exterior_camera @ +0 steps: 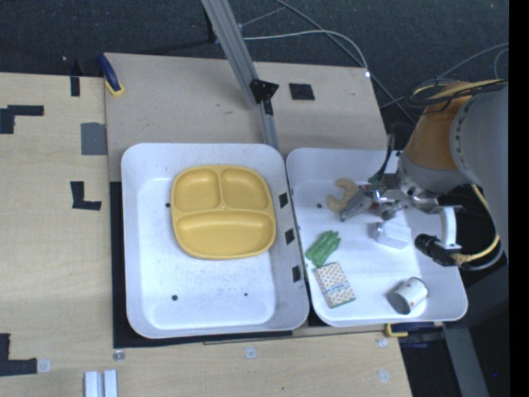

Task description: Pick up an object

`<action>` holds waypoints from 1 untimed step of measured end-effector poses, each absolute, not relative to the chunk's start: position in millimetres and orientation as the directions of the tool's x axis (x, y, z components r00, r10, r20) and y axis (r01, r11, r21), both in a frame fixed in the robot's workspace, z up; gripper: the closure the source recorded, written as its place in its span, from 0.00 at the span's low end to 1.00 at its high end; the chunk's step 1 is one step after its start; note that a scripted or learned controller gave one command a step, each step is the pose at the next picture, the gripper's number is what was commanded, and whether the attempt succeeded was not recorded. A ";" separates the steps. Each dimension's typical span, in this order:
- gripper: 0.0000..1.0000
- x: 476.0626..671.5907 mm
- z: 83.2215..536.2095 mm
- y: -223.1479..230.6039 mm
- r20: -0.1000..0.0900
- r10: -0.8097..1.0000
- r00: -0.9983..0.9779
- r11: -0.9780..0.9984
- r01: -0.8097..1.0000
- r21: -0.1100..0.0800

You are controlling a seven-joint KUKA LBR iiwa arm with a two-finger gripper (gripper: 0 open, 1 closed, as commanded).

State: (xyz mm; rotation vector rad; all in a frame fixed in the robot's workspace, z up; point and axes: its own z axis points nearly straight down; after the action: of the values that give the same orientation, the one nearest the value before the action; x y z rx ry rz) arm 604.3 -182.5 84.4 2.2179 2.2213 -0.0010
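The jaws point(357, 206) hang low in the right bin point(446, 304), by a tan wooden piece point(341, 195); whether they are apart I cannot tell. Near them lie a white block point(392, 234), a green toy point(323, 247), a patterned card point(335, 284) and a small cup point(408, 294). A yellow divided plate point(223, 212) fills the left bin point(149, 296).

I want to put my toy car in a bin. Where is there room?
The left bin has bare floor below the yellow plate, along its near edge. The right bin is crowded: the gripper, a tan piece, a green toy, a patterned box and a cup.
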 end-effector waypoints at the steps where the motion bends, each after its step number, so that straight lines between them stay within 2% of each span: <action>1: 1.00 605.6 97.7 -182.3 -0.004 1.000 -0.003 0.003 1.000 0.005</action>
State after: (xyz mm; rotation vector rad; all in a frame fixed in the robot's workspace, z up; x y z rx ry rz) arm 605.6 -182.3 97.7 2.2139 2.2206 0.0014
